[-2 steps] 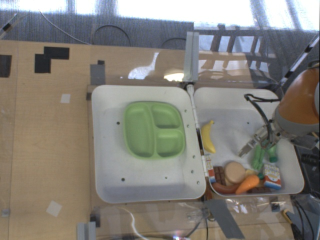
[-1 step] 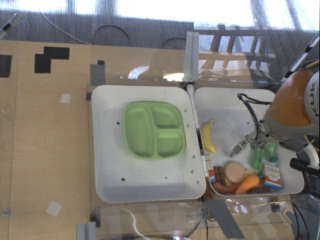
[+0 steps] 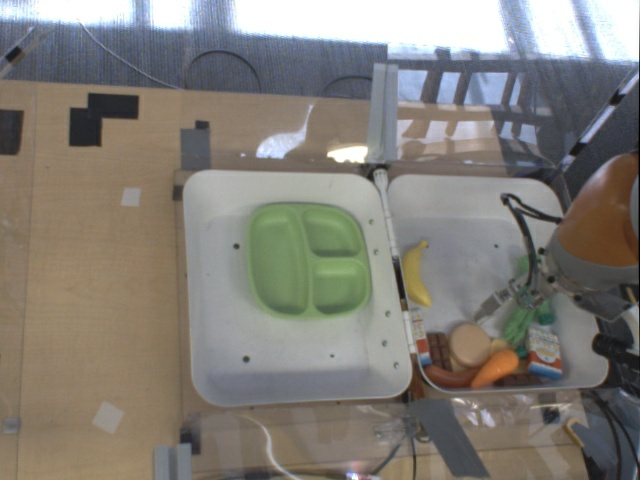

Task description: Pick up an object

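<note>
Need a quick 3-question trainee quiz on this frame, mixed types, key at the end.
1. True or false: the green plate lies in the right bin.
2. The banana lies: A) on the plate, B) in the right bin by the divider, C) on the bench outside the bins.
3. Fill in: the gripper hovers over the ___ bin.

Key: 1 false, the plate is in the left bin; 2 B; 3 right, near the pile with the carrot.
</note>
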`<state>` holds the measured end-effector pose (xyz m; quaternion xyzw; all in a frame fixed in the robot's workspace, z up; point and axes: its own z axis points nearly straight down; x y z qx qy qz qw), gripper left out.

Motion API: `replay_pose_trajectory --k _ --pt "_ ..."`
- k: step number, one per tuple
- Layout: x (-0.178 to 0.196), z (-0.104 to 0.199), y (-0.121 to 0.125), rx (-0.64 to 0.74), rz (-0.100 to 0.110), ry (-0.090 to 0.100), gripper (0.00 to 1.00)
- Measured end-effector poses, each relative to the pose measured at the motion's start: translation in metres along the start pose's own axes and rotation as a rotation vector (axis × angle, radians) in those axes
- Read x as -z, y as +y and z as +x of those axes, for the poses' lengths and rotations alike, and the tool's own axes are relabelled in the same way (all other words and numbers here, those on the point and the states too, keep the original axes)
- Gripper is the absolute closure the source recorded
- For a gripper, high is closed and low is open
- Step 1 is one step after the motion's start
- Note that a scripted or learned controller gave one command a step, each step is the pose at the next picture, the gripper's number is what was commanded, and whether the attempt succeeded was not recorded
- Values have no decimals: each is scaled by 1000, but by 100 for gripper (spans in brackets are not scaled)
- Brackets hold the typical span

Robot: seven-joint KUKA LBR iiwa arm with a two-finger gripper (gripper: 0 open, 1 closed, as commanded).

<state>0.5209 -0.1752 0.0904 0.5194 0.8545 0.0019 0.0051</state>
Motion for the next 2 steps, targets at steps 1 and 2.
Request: replay_pose_trajectory --k 1,2 --pt "8 -43 87 -200 2 1 0" --pt "9 -37 37 -51 -7 17 0"
